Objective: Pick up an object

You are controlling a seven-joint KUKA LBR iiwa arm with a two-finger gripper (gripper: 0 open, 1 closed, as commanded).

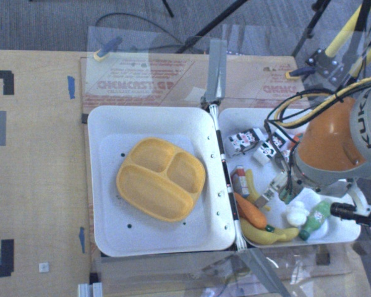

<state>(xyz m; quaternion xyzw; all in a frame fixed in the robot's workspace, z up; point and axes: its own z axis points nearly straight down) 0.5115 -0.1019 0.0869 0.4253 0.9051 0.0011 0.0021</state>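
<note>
Bench (37, 166) of pale wood seen from above, bearing two shallow white bins side by side. Left bin (105, 228) holding a single yellow divided plate (161, 178), three compartments, lying flat near the middle and slightly turned. Right bin (346, 231) crowded with small things: two black-and-white patterned blocks (244, 140) near the far wall, a small red-and-white tube (240, 180) by the dividing wall, an orange carrot (250, 210) just below it, and a yellow banana (269, 234) along the near wall, touching the carrot's tip. White ball (295, 215) and green bottle (314, 218) just beside each other near the banana's right end.

Grey arm (358, 135) reaching in from the right, orange band (324, 147) over the right bin's centre. Gripper (283, 187) low inside the right bin, below the band, near the carrot and the white ball, largely hidden under the wrist. Open or closed: cannot be told from this angle. Nothing visibly gripped; every pickable object lying in its bin.
</note>
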